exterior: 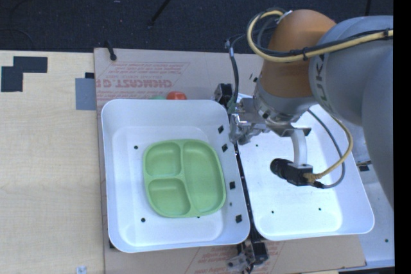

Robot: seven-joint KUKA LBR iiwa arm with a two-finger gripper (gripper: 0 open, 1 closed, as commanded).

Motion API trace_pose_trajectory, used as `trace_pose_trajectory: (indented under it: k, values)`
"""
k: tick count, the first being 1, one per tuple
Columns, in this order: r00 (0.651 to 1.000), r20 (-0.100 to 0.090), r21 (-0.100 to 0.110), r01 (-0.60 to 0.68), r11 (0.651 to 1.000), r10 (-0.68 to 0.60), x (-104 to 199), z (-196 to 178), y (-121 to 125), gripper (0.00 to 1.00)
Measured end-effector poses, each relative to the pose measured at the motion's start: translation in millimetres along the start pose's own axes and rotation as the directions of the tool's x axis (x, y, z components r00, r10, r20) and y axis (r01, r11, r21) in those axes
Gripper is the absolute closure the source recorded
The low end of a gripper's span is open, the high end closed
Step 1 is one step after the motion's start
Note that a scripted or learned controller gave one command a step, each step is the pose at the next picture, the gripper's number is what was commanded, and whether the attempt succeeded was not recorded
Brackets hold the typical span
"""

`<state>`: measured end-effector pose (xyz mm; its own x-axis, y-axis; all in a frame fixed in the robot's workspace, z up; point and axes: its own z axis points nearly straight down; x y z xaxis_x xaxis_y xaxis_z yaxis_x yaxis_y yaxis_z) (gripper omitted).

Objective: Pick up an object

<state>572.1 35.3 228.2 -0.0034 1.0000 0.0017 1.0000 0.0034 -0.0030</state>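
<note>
From the overhead camera you see the green plate (184, 178) lying flat in the left bin (122, 119), while the gripper (243, 128) hangs over the right bin (347, 215), well apart. You're likely still approaching; next, move left and descend.

One fixed camera above the bench (51, 157) — looking down, slanted, on both bins (122, 228).
</note>
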Motion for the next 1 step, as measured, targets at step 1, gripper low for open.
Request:
trace_pose_trajectory:
  k: [1]
  values:
    - [1.000, 0.001, 0.002, 0.000, 1.000, 0.000, 46.2, 9.8, 1.1, 1.00]
